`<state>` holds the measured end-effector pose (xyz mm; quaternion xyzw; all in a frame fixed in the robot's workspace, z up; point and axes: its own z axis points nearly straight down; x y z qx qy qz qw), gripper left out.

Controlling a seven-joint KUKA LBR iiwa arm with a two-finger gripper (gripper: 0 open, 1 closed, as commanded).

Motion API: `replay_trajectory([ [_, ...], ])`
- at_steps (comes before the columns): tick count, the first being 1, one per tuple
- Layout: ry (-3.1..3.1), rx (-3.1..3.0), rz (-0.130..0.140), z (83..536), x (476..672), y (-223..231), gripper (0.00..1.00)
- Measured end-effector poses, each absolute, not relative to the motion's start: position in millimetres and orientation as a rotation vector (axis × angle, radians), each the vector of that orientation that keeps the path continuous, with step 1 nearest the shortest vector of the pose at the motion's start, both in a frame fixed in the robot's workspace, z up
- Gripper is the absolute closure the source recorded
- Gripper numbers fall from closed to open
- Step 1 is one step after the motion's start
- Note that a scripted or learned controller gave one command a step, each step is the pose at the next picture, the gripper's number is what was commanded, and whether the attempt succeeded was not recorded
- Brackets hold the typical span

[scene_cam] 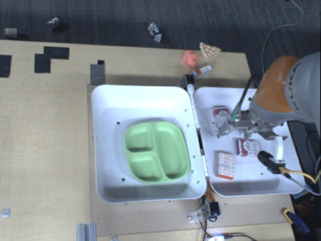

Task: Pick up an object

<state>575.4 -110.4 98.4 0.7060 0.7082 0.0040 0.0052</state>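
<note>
Hovering low in the right bin (266,185), end effector (225,127) near a small packet (219,112); can't tell its state; next, probably a clean grab.

Even overhead light, soft shadows, slightly blurry, perhaps low resolution

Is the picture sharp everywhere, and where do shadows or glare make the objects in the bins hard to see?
Camera view: soft overall, small packets in the right bin lack readable detail; the gripper area is blurred and cluttered; a grey shadow lies along the near wall of the left bin below the green tray; the white bins look bright, with no strong glare.
</note>
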Motion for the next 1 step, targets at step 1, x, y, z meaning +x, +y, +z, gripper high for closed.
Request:
replay_trajectory([
  [1, 2.216, 2.214, 0.010, 87.4, 516.9, -94.2, 0.00],
])
